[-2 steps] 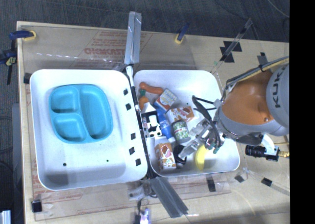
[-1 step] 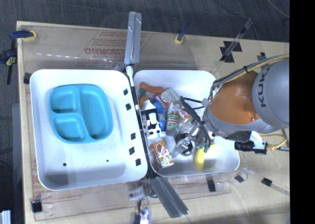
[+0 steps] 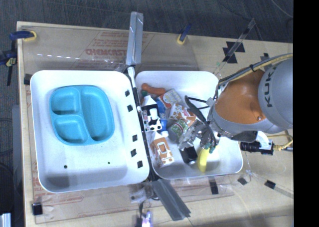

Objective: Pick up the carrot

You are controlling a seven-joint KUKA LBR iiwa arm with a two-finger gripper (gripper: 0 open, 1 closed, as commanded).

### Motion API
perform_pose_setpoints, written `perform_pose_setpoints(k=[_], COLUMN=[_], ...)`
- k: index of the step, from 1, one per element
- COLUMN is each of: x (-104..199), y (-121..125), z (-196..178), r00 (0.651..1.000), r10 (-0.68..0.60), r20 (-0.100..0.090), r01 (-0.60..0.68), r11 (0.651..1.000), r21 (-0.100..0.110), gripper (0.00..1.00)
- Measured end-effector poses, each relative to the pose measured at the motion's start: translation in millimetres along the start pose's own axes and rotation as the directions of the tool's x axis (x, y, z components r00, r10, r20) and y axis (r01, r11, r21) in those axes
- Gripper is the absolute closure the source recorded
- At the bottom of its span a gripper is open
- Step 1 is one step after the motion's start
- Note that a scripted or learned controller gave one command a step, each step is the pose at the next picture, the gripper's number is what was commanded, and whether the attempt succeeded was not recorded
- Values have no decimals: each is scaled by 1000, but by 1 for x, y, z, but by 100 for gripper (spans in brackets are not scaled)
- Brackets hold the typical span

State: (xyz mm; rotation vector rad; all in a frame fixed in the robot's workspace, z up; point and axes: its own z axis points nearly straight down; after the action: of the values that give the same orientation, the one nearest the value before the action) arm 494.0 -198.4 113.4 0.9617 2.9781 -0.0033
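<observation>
The grey KUKA arm (image 3: 279, 94) reaches in from the right side of the camera view, its orange band (image 3: 238, 104) bulging over the right edge of the right-hand shallow white bin (image 3: 182, 76). From the band the wrist bends downward and leftward into the bin, so the two-finger gripper (image 3: 202, 138) sits low among the clutter at the bin's near right part. Black cables loop from the wrist across the pile. Wrist hardware and surrounding items hide the tip of the tool, so whether it is released, clenched or grasping anything cannot be told

The orange tapered carrot (image 3: 153, 90) lies at the far left of the same bin, close to the divider between the two bins, well apart from the gripper. Between them sits a heap of crinkled snack packets and small cartons (image 3: 174, 116). A yellow plastic bottle-shaped object (image 3: 203, 159) lies just below the gripper, near the bin's front wall, beside a small black object (image 3: 188, 154)

The left-hand shallow white bin (image 3: 75, 171) holds a light-blue plastic tray with three compartments (image 3: 81, 113), lying flat in its far left half
</observation>
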Motion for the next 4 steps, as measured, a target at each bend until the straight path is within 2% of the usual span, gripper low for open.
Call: perform_pose_setpoints(k=[1, 2, 3, 4], x=[39, 39, 98, 3], y=[81, 81, 109, 80], z=[-147, -146, -127, -154], r00=[995, 995, 994, 945], r10=[98, 99, -107, -327], r20=[-10, -10, -14, -8], r01=[-98, -99, 107, 327], r11=[995, 995, 994, 945], r21=[2, 2, 2, -2], gripper=[100, 0, 0, 0])
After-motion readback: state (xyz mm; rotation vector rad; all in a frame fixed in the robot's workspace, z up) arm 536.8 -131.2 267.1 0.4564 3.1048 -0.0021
